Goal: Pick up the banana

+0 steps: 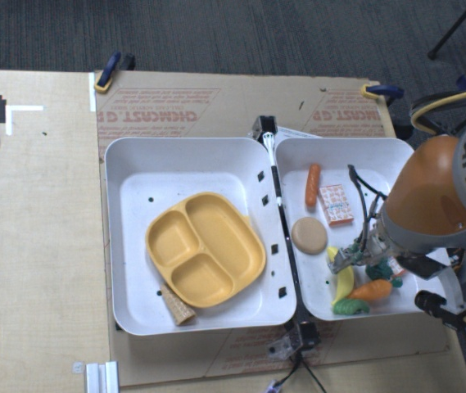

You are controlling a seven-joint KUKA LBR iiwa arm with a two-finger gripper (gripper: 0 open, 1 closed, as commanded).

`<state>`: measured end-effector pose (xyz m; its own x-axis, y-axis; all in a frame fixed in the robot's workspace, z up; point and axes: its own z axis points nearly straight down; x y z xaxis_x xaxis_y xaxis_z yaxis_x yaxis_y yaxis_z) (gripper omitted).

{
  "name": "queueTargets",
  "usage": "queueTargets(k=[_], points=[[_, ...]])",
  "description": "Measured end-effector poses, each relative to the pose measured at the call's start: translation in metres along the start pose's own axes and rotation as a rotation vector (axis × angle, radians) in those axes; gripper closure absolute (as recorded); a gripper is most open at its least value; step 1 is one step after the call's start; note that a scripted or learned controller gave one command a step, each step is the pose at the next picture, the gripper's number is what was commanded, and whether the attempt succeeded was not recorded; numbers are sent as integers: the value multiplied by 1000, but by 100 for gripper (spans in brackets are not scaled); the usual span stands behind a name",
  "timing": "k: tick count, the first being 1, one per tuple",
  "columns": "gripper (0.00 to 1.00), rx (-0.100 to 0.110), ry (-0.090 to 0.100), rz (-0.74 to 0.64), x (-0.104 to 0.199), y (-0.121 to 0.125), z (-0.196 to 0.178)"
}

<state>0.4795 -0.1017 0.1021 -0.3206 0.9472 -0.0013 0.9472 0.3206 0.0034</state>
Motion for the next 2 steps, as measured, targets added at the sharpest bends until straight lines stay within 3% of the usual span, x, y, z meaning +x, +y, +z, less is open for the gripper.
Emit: queueTargets(k=[1, 2], points=[[100, 1, 0, -188, 18, 70, -116], [100, 4, 1, -196, 94, 58, -90]])
